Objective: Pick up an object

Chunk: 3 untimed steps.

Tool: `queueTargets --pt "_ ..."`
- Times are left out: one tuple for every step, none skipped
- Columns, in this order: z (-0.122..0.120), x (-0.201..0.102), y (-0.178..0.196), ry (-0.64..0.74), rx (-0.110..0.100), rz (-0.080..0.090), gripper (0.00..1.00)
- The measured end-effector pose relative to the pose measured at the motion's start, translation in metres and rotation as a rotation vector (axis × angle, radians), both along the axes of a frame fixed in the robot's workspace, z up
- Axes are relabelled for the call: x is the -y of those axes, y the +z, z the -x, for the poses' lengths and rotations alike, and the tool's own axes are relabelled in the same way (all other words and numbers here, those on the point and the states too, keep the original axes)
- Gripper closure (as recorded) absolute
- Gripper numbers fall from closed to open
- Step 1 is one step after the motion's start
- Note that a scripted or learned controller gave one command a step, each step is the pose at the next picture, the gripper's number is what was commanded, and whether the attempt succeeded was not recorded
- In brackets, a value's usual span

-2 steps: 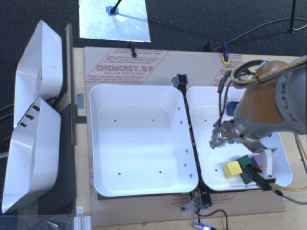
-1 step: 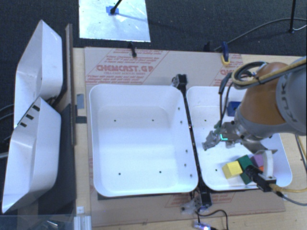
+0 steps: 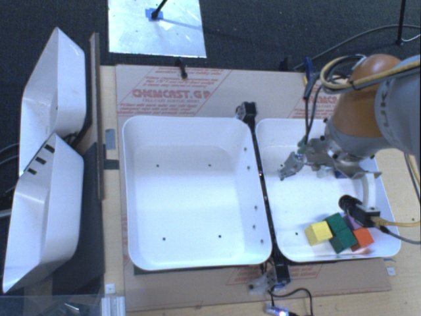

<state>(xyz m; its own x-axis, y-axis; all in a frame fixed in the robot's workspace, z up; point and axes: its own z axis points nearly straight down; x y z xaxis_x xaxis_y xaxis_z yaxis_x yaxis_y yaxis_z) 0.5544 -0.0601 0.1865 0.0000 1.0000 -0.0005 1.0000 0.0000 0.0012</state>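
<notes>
A cluster of small blocks lies in the near right corner of the right bin (image 3: 289,203). It holds a yellow block (image 3: 320,232), two green blocks (image 3: 341,232) and an orange block (image 3: 363,238), all touching or nearly so. A bit of pink (image 3: 353,223) peeks out behind the green ones. My gripper (image 3: 288,167) hangs over the upper left part of the right bin, pointing left towards the divider. It is well apart from the blocks, up and to their left. Nothing shows in its grasp.
The left bin (image 3: 191,189) sits beside the right one, with a black divider strip (image 3: 262,183) between them. Two spare white bins (image 3: 46,176) lean at the far left. A metal plate (image 3: 158,18) lies beyond the bench.
</notes>
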Motion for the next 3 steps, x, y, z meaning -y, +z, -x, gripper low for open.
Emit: queueTargets --pt "0.010 0.033 -0.105 -0.003 -0.010 0.000 0.00" --pt "-0.036 0.026 -0.100 0.002 0.001 0.000 0.00" --pt "-0.039 -0.040 -0.050 0.004 0.002 -0.004 0.00"
